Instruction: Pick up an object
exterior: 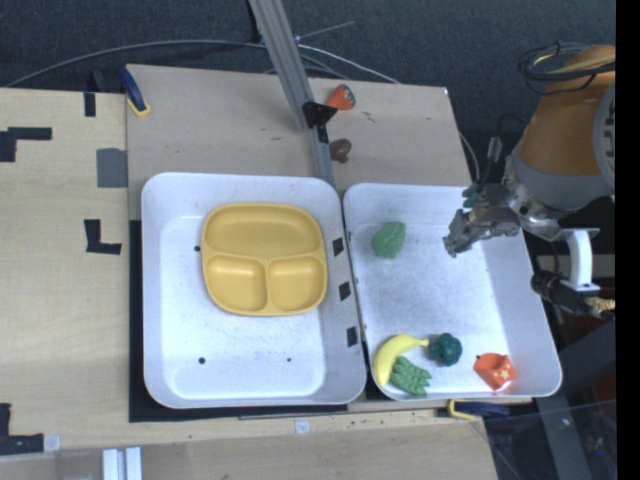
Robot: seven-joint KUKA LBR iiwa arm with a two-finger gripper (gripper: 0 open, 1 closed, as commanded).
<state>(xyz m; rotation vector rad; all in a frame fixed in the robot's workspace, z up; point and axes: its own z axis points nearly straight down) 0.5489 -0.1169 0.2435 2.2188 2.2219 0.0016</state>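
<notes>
The right bin [520, 298] holds a light green lumpy object [389, 238] near its far left. A yellow banana [392, 353], a bright green piece [409, 376] and a dark green round object [444, 348] lie together at its near edge. An orange-red object [494, 369] sits in the near right corner. My gripper [462, 238] hangs over the bin's far right part, to the right of the light green object and apart from it. Nothing shows between its fingers.
The left bin [160, 298] holds a yellow divided plate [265, 258]. A grey pole [285, 48] crosses the bench behind the bins, with a small orange item [342, 96] and a brown one [340, 150] beside it. The arm's orange band [565, 133] rises at the right.
</notes>
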